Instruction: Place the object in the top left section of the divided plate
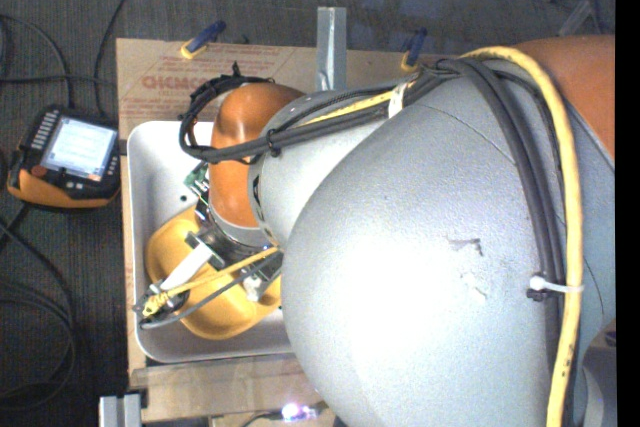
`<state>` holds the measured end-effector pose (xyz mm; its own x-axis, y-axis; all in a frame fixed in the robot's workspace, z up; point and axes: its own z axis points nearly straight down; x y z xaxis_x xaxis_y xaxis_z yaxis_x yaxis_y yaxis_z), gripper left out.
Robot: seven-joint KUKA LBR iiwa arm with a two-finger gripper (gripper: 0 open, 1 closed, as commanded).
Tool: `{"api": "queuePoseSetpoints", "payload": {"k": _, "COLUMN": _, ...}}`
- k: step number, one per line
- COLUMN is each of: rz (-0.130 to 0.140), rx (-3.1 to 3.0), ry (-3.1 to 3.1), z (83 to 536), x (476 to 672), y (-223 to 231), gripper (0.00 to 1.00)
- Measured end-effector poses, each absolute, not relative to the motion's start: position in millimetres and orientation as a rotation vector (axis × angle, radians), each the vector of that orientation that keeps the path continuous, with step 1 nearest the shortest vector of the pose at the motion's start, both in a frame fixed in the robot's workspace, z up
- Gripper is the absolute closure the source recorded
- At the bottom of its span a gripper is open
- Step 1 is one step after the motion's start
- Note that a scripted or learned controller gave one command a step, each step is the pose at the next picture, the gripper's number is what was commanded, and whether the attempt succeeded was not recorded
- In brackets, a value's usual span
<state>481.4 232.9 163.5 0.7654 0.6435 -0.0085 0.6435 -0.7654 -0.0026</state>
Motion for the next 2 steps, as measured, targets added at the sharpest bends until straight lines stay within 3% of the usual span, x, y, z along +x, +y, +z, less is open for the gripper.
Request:
{"api": "queuePoseSetpoints", "payload": {"k": 1, "rz": 0.028, "rx": 3.095, "ry": 0.541, "z": 102.1, "x": 554.7, "y": 232.0, "gripper": 0.0}}
{"api": "queuePoseSetpoints", "payload": {"k": 2, "rz": -0.007, "rx": 3.099, "ry": 0.512, "z": 249.3, "x": 610.3, "y": 232.7, "gripper": 0.0}}
